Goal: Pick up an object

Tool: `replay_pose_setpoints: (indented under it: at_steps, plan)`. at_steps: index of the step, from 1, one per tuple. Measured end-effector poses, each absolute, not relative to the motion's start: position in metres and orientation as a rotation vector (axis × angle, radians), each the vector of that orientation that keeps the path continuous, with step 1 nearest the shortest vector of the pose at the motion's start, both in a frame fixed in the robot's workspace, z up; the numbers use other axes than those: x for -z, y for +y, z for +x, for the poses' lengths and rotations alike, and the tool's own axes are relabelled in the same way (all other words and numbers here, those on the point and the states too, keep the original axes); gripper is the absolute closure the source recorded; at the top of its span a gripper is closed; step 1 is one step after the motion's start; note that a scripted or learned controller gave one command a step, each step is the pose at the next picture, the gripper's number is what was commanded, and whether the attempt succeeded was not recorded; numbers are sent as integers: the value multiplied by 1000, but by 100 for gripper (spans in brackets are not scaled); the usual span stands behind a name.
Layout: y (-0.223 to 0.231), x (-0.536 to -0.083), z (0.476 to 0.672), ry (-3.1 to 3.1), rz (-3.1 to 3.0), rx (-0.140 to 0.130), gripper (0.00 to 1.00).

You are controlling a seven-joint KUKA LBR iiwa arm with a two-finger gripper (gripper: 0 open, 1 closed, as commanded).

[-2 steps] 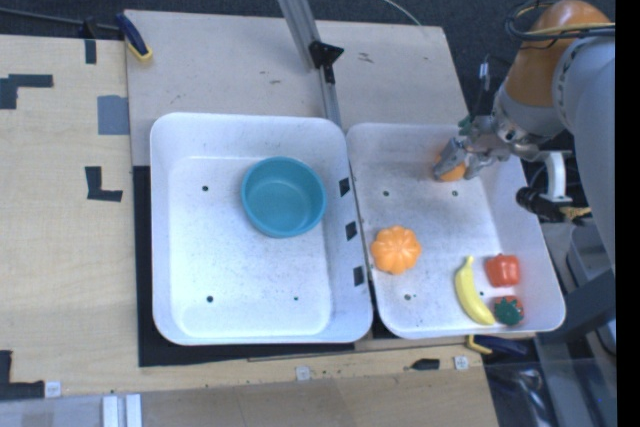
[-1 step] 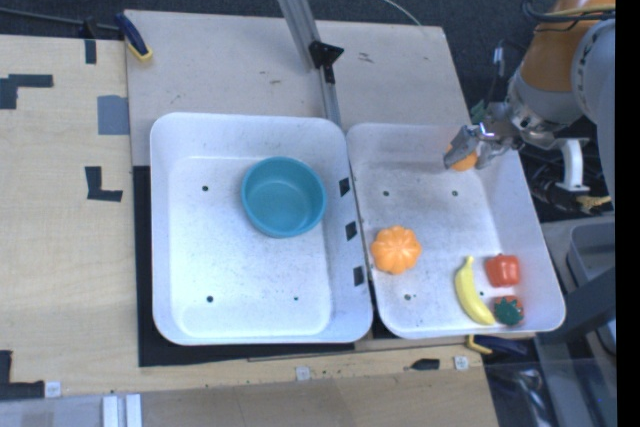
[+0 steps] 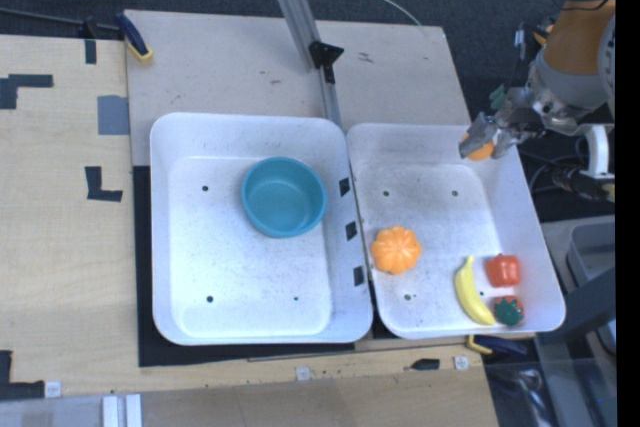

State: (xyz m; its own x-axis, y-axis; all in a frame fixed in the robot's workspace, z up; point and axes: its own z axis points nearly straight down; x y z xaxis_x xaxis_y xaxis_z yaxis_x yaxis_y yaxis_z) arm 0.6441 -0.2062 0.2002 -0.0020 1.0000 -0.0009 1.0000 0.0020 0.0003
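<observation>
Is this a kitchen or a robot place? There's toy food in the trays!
Probably a robot lab, not a kitchen. A robot arm reaches over two white bins on a wooden bench, and the food looks like toys: a banana, a little pumpkin, plus a blue bowl.

arm (image 3: 575,45): grey rounded casing | orange band above wrist | dark cables looping off its upper side | gripper (image 3: 480,143): small, grey metal, blocky, with an orange patch
</observation>
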Motion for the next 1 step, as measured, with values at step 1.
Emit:
replay_pose_setpoints:
  at_steps: [1]
  plan:
    - [-207,-260,643,2223,2218,0,100]
